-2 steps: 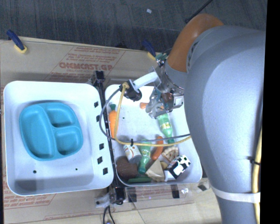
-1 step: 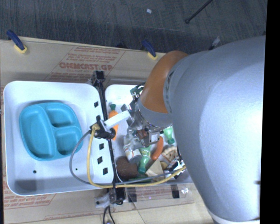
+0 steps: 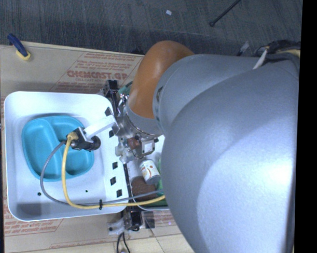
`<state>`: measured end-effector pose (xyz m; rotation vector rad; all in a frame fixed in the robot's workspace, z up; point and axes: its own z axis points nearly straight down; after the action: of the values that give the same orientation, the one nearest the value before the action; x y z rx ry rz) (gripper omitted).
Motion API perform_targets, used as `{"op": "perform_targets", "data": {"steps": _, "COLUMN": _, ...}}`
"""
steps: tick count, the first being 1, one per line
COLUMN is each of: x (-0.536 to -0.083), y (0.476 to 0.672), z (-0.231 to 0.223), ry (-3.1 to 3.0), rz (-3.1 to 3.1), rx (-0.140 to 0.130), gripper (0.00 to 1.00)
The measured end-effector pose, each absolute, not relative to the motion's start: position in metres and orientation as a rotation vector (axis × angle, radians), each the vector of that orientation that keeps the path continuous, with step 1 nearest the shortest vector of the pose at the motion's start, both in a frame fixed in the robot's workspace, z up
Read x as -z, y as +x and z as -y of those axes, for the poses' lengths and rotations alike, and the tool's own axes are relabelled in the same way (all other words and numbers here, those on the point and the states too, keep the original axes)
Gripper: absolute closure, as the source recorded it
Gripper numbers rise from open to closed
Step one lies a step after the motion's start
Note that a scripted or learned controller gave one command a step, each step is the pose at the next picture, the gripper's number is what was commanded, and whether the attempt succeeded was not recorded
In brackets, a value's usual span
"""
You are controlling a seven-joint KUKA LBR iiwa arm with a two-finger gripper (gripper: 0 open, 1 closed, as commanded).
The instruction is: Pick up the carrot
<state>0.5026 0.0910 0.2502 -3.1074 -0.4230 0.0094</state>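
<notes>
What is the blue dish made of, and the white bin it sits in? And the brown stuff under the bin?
The blue dish looks like plastic: one even turquoise colour, smooth, with soft rounded edges. The white bin also looks like plastic, glossy, with rounded moulded corners. The brown sheet under the bin looks like cardboard: matte tan with red printed lettering.

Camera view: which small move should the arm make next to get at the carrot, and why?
Probably draw the arm back a little to the right. The left bin holds a blue dish, while the arm hides nearly everything beyond a small jar beside that bin. The carrot may lie underneath, so uncovering that area should come first.
</notes>
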Motion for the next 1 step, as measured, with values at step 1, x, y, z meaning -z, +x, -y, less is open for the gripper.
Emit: {"op": "perform_targets", "data": {"steps": 1, "x": -0.3175, "y": 0.4764, "z": -0.1174, "ry": -3.119, "rz": 0.338, "rx": -0.004, "gripper": 1.00}}
